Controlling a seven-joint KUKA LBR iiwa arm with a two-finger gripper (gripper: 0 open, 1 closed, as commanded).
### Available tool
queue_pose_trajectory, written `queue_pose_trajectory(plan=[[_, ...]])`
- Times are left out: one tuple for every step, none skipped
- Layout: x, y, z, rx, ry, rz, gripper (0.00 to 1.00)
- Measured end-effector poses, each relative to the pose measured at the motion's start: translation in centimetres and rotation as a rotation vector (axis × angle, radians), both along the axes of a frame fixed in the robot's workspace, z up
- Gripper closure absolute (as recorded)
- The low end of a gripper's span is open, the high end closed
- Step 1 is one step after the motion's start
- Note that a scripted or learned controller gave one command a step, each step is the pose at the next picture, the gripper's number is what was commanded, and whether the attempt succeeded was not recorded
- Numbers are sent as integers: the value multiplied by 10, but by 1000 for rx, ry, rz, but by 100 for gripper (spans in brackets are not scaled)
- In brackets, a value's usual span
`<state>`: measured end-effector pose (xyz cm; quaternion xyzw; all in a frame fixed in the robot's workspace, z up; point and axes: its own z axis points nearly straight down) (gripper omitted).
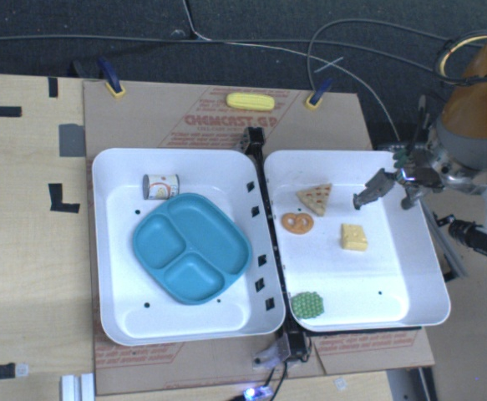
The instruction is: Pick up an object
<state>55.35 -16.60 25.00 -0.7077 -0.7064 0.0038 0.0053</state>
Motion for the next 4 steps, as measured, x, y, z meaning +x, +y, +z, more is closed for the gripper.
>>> queue_pose_trajectory(plan=[[2,0,6,-2,-12,3,0],[5,-7,-53,-3,-7,2,0],[-1,-10,-99,-2,-7,2,0],[-6,-3,-146,-2,-7,3,0]])
